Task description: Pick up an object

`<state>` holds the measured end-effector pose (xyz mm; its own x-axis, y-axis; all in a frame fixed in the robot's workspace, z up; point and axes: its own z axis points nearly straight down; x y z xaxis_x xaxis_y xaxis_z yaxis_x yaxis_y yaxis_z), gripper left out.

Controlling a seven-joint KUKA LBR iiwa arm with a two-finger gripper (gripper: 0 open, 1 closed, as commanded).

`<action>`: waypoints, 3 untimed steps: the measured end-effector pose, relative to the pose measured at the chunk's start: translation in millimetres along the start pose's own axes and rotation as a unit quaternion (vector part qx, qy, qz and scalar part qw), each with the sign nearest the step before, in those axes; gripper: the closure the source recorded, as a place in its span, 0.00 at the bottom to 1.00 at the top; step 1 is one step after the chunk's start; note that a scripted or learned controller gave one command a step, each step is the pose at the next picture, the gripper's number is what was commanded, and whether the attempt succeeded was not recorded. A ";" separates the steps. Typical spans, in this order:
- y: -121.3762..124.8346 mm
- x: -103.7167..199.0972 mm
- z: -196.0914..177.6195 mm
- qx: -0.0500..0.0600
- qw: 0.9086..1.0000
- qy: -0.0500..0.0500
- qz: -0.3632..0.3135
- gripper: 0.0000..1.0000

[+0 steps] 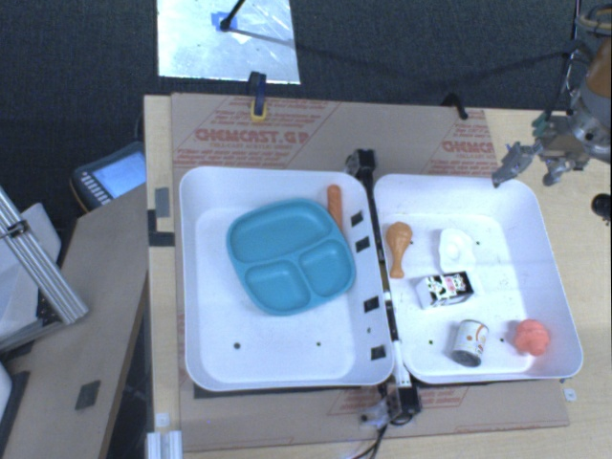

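My gripper (526, 174) hangs over the far right corner of the right bin (535, 220), open, with nothing between its fingers. Below and left of it in that bin lie a tan drumstick (397, 247), a white lump (457, 247), a black-and-white carton (447, 288), a small can (469, 342) on its side and a pink ball (532, 337). The left bin (206, 295) holds a blue divided plate (290, 254). An orange stick-shaped toy (334, 204) lies by the plate's far right edge.
Both bins sit on a cardboard sheet (287, 127) with a yellow clamp (258, 98) at its far edge. A shiny metal sheet (227, 27) lies beyond it. A screen device (110, 175) and a metal rail (38, 266) stand at the left.
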<state>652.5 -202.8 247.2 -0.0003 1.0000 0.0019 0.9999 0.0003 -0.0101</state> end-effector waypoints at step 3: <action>-6.6 4.7 101.8 -0.004 1.000 -0.001 -0.001 0.00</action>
<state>644.8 -197.9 145.5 -0.0017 1.0000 0.0002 1.0000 0.0017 -0.0015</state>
